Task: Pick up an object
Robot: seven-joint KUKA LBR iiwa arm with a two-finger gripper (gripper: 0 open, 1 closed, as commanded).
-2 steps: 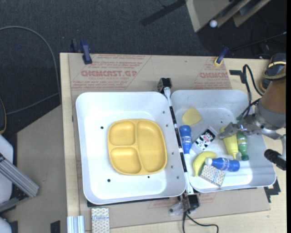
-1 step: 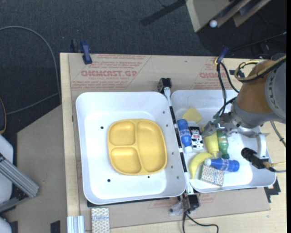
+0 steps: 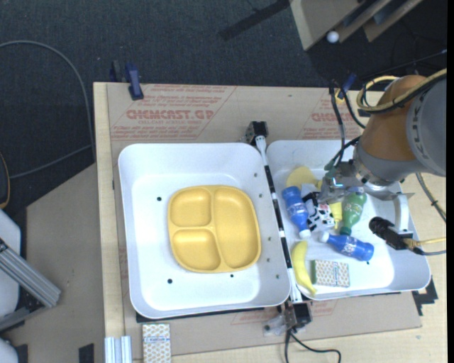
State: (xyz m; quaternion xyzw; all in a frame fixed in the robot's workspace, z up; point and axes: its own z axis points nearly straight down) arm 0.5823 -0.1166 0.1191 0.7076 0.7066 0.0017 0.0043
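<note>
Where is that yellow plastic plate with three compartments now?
The yellow three-compartment plastic plate lies flat in the middle of the white bin on the camera view's left, across the bins' shared wall from a blue bottle and a yellow banana.

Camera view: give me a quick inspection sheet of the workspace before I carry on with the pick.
Surface: brown board bearing the left bin and right bin side by side.
Job's things: the right bin holds an upper blue bottle, lower blue bottle, green bottle, banana, patterned packet and black-and-white toy.
Clutter: yellow divided plate in the left bin.
Grippers: hand over the right bin's far half, beside the green bottle.
Cables: floor cable looping at left; near cable at the board's front edge.
Surroundings: dark carpet, blue clamp, metal rail.
</note>
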